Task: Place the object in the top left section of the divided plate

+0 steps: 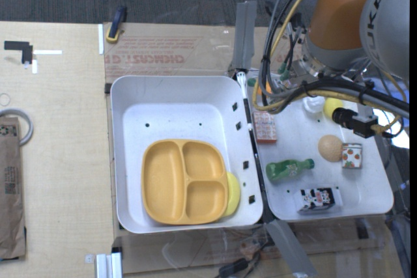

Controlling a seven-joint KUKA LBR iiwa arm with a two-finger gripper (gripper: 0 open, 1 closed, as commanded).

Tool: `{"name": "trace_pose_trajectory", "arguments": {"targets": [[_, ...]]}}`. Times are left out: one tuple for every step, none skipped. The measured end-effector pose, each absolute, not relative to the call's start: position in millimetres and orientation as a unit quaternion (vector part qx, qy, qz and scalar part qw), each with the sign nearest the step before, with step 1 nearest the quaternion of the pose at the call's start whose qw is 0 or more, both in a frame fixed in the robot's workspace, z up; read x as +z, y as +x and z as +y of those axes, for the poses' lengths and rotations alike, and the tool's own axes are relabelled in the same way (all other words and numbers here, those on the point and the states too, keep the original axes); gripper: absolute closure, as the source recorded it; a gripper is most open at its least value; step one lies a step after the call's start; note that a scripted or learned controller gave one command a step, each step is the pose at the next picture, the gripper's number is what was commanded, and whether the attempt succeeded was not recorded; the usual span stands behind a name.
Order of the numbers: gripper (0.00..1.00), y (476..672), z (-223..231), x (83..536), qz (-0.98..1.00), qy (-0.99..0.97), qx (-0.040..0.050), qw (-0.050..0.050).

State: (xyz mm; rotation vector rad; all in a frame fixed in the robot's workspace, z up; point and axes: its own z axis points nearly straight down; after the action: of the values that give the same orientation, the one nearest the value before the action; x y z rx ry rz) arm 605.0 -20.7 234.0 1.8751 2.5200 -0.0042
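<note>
The yellow divided plate lies in the left bin, toward its front. It has one long section on the left and two smaller ones on the right, all bare. The arm's orange band and grey wrist hang over the back of the right bin. My gripper sits below the wrist amid cables, close to a yellow object. In the right bin lie a pink box, a green bottle, a tan ball, a small dotted white box and a black-and-white carton.
A yellow rounded piece pokes out against the plate's right rim. Thick cables loop from the arm over the divider between the bins. A brown paper bag and a blue-yellow tool lie on the bench outside the bins.
</note>
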Motion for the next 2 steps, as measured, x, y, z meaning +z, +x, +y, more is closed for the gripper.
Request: {"name": "trace_pose_trajectory", "arguments": {"targets": [[1.00, 523.7, 15.9, 218.0, 0.851, 0.525, -0.0015, -0.001], [1.00, 508.7, 68.0, 234.3, 0.841, 0.541, -0.0015, 0.000]]}}
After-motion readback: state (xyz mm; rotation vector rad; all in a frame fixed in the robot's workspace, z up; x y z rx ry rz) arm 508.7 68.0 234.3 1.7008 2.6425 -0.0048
